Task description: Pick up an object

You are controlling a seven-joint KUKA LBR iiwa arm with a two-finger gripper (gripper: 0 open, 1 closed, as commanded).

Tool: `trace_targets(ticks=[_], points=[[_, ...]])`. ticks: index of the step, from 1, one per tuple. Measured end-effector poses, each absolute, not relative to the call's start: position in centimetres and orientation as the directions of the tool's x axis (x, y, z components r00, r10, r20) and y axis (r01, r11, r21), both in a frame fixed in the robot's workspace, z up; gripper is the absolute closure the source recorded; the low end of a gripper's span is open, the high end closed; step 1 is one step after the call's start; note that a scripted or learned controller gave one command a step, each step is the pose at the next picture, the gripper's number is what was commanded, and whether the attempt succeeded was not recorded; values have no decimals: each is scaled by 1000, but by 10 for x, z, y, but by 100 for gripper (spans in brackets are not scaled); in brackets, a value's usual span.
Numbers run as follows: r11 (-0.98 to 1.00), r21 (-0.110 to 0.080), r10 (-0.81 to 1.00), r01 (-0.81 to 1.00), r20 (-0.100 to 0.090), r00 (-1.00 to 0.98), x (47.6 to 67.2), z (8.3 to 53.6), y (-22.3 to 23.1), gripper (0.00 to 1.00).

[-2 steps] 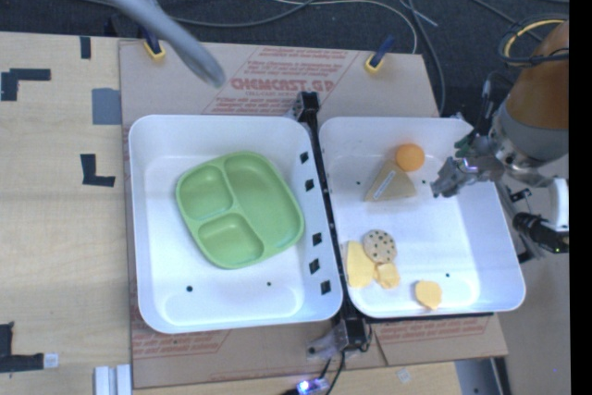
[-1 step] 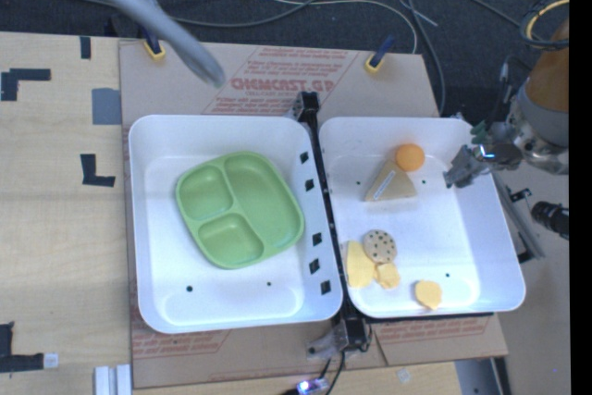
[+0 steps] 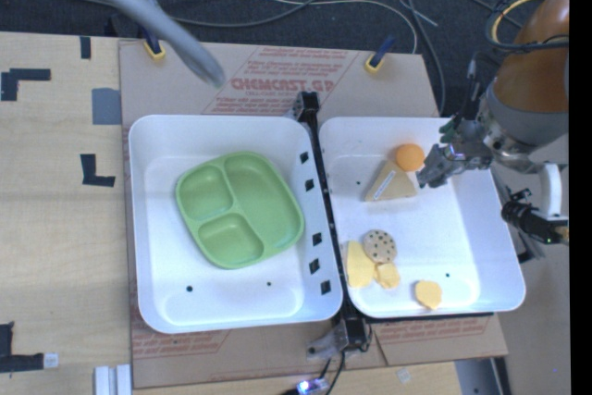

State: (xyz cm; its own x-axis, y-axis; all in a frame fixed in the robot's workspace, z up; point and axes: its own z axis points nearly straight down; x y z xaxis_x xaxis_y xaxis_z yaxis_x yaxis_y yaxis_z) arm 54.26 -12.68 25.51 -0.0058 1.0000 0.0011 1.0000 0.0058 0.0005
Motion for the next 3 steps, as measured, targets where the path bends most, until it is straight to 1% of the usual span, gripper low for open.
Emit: trace_targets(ticks=[2,3], points=[[6,-3,1000,1000,1,-6,546,224,-18,100],[7,-2,1000,1000,1,-7,552,224,46,100]])
